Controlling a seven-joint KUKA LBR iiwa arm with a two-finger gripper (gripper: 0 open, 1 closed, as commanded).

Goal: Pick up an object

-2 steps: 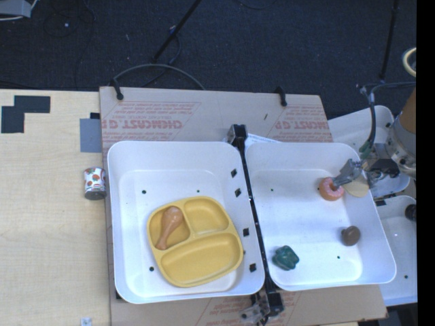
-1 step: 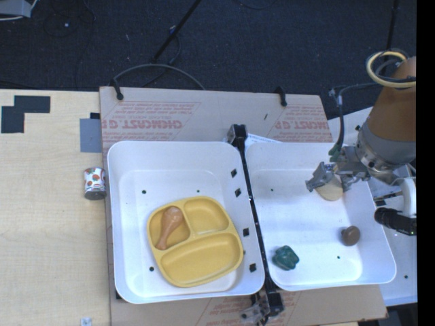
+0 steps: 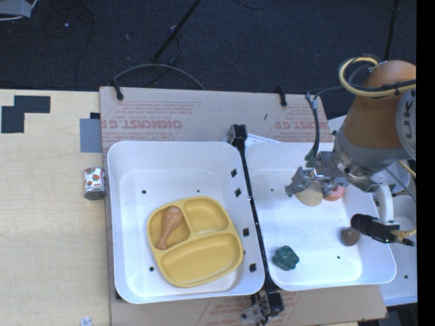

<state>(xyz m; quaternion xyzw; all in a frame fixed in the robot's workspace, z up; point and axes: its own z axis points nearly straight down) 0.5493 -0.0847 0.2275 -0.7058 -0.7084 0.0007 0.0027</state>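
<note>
My gripper [image 3: 307, 183] hangs low over the right bin [image 3: 319, 277], near its middle rear. Just under and touching its lower edge in the view lies a tan rounded object [image 3: 310, 197], with a pink-orange object [image 3: 333, 193] right beside it. A green crumpled object [image 3: 286, 257] rests near the bin's front left. By the right wall sits a small brown object [image 3: 350, 236]. The arm's orange band [image 3: 380, 107] rises above the wrist.
The left bin [image 3: 129, 182] holds a yellow divided plate [image 3: 204, 260] with a toy drumstick [image 3: 169, 226] in its left compartment. A small can [image 3: 94, 183] lies on the bench left of the bins. A black cable part [image 3: 372, 227] crosses the right bin's right side.
</note>
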